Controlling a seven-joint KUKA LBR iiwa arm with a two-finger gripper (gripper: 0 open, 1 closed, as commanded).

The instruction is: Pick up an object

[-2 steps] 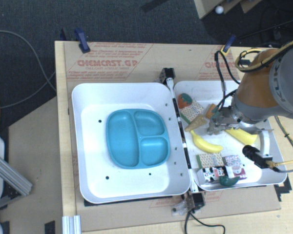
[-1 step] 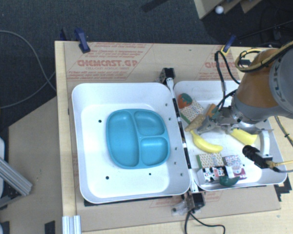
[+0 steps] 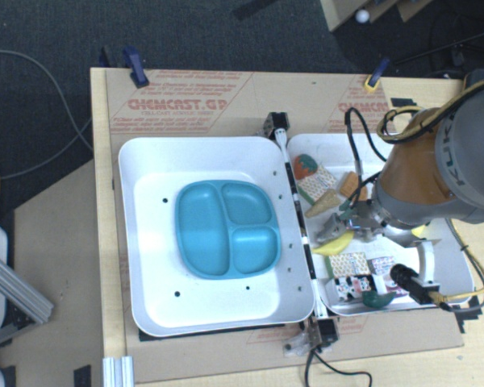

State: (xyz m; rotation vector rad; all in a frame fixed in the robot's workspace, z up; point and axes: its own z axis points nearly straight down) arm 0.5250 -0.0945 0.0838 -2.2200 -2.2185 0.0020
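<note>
My gripper reaches down into the right bin, just above a yellow banana-shaped piece and beside a tan wedge. Close around it lie an orange and green toy, a patterned card and an orange piece. Nearer the front lie two printed cards and a green object. The wrist hides the middle of the bin.
The left bin holds a blue divided plate. A black divider rail runs between the two bins. Blue clamps sit at the bench's far edge.
</note>
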